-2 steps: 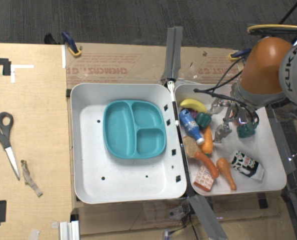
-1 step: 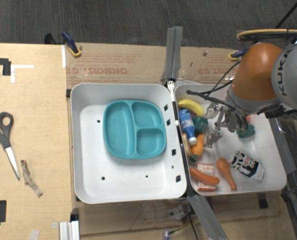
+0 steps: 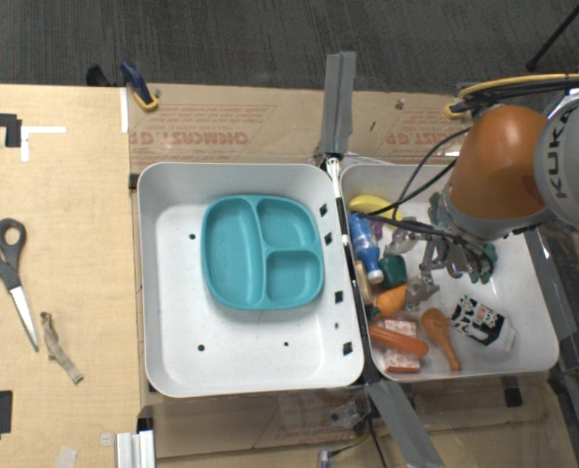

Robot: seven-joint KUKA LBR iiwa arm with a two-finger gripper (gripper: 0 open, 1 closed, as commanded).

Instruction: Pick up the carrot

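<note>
Arm is reaching in from the right, its orange band hanging over the right bin (image 3: 533,354). The jaws (image 3: 428,283) are hovering low over the clutter in that bin's left half; whether they are apart or together I cannot tell, since the metal parts are blurring into the items beneath. Nothing is showing between them.

The carrot (image 3: 442,335) is lying in the right bin toward its near edge: orange, tapered, fat end up near the gripper and thin tip pointing at the near wall. It is sitting just beside a red-and-white packet (image 3: 399,340) on its left and near a small black-and-white carton (image 3: 482,321) on its right. A blue bottle (image 3: 362,245), a yellow item (image 3: 369,204) and an orange lump (image 3: 392,299) are crowding the divider side.

Left bin (image 3: 163,291) is carrying a teal divided plate (image 3: 262,252). Scissors (image 3: 7,271) are lying on the counter, far left.

Judgement: the carrot is looking like a toy, so probably light and stiff with a smooth, somewhat slippery skin. The taper is likely to squeeze out of a grip near the tip. Best hold is looking like across the thicker upper half, jaws set crosswise to its length, keeping clear of the packet alongside.
</note>
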